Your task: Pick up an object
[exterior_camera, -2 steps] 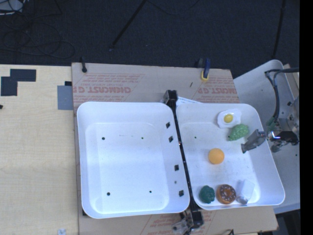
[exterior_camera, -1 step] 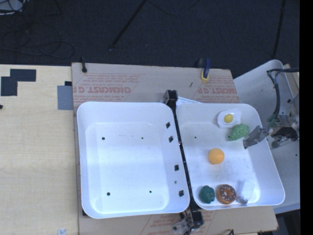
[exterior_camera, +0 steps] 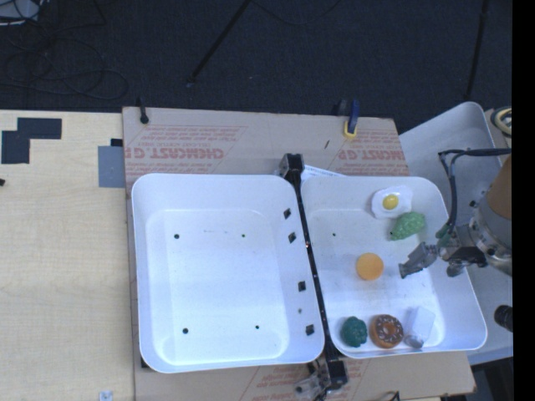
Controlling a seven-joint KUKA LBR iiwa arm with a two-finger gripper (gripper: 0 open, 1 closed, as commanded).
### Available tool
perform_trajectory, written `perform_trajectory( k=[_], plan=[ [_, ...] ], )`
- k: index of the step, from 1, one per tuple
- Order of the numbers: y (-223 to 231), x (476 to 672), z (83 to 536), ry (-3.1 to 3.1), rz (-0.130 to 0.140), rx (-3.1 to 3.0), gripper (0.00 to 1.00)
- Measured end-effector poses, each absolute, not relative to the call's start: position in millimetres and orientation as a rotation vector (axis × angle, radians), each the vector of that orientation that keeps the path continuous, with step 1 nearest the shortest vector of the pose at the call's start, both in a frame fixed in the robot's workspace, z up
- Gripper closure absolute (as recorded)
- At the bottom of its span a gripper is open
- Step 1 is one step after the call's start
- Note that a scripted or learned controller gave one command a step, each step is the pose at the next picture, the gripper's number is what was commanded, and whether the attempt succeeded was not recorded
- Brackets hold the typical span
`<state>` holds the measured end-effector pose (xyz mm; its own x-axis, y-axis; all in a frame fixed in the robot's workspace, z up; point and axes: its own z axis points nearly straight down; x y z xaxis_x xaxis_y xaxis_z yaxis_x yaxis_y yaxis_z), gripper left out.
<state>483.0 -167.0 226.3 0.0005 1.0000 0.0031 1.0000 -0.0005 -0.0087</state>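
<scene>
The pincer [exterior_camera: 422, 260] hangs low over the right bin [exterior_camera: 334, 192], near that bin's right wall, its fingers pointing toward the bin's middle. How wide they stand cannot be made out, and nothing shows between them.

Any of several objects could serve the task, and all lie in the right bin. An orange ball [exterior_camera: 369, 266] sits just left of the pincer, near the bin's centre. A green leafy toy [exterior_camera: 408, 225] lies just beyond the pincer, toward the far right corner, with a fried-egg toy [exterior_camera: 390, 201] farther back still. Along the near edge lie a dark green lump [exterior_camera: 354, 332], a chocolate doughnut [exterior_camera: 386, 331] and a pale clear piece [exterior_camera: 421, 322] at the near right corner. The left bin [exterior_camera: 219, 353] holds none of these.

The main risk, as I judge it, is that the pincer sits between the ball and the leafy toy rather than squarely over either. Closing here would likely catch air. If it goes for the ball off-centre, a fingertip could nudge it and send it rolling across the smooth floor. The leafy toy looks irregular, so a pinch on its edge could slip. Being this near the right wall also risks the arm brushing the rim.
</scene>
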Motion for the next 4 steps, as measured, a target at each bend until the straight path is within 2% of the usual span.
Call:
perform_trajectory(
  k=[1,2,3,4],
  plan=[
    [-162,519.4,145,-2.221,0.005,-2.212,0.0],
    [-164,518.1,160,-2.216,0.004,-2.22,1.0],
    [-165,517.9,159,-2.213,0.005,-2.223,0.0],
    [-103,566.1,213,-2.228,-0.003,-2.217,0.0]
  ],
)
